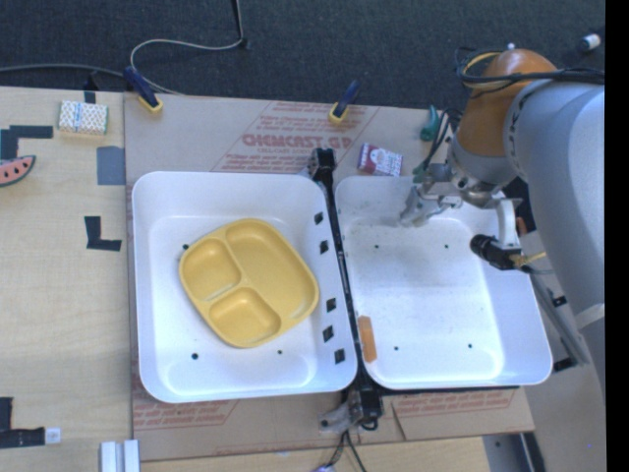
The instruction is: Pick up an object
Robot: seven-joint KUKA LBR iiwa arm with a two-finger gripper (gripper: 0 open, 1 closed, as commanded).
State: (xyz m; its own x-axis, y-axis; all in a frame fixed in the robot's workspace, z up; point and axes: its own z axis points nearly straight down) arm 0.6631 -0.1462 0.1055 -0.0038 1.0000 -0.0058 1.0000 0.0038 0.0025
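Bench [59, 264]: pale wood surface, partly covered by a printed cardboard sheet [285, 136] on which two shallow white bins stand side by side, touching along a black clipped seam.

Left bin [157, 362]: holds one yellow divided plate [248, 281], three compartments, lying flat and slightly turned, near the bin's middle; nothing rests in its compartments.

Right bin [511, 352]: holds one small orange object [367, 337], elongated, lying against the bin's left wall toward the near corner; too small to identify further; the bin floor carries faint dark speckling.

Arm [560, 195]: grey, with an orange band [496, 106] above the wrist, entering from the right; the gripper [421, 207] is over the far left part of the right bin, well apart from the orange object and from the plate; whether its claw is spread or closed cannot be told from this angle; no item is seen between its tips.

Surroundings: a small red-and-white packet [379, 159] on the cardboard just beyond the right bin; two yellow-and-blue clamps [142, 88] at the cardboard's far edge; a patterned block [83, 117] at far left; black tape marks [98, 236] on the wood.
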